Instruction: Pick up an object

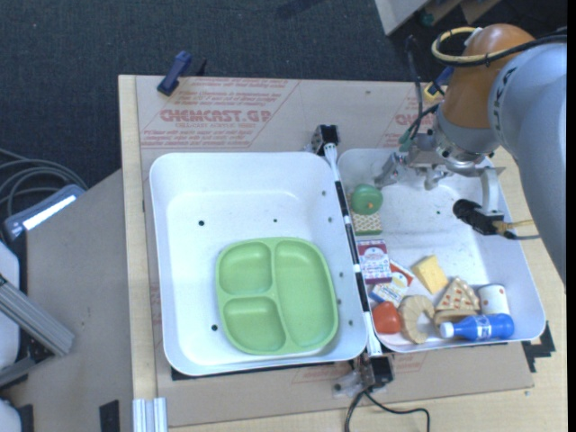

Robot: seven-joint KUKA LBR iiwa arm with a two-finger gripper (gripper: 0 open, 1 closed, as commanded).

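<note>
Hovering over the far end of the right bin (517, 268), the gripper (432, 162) sits up near the back wall w/ nothing visibly in it; we can't tell the pincer's state from this angle. We judge we're at the approach step, pre-grasp. Nearest candidate is the green ball (366, 198), just beside the divider; other items cluster at the near end, incl. a blue bottle (477, 328) and a cheese wedge (430, 274). Next move needs a descent centred on one object. The left bin (180, 187) holds a green tray (275, 295). The board (225, 106) reads approx. "CHEMCAST".
</note>
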